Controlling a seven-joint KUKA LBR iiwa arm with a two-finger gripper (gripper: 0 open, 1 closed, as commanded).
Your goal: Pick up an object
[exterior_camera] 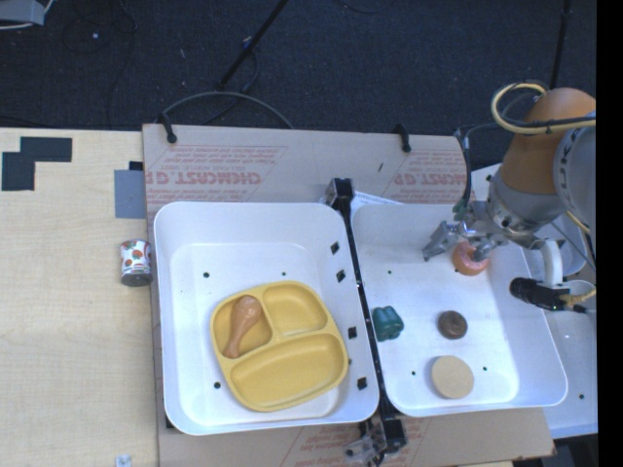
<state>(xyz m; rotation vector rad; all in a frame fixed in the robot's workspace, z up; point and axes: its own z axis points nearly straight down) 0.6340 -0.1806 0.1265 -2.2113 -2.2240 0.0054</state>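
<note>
Gripper (465, 244) over right bin (545, 377), finger state unclear, round pink object (471, 260) touching it, no clear long axis

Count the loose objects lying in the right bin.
4: a green block by the divider, a dark brown round piece mid-bin, a tan disc near the front edge, and a pinkish-orange item at the gripper. The arm could hide more.

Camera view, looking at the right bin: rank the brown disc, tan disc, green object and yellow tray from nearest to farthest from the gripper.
From the gripper:
1. Brown disc, right bin, just below it.
2. Green object, right bin's left edge.
3. Tan disc, right bin's near edge.
4. Yellow tray, left bin.
</note>
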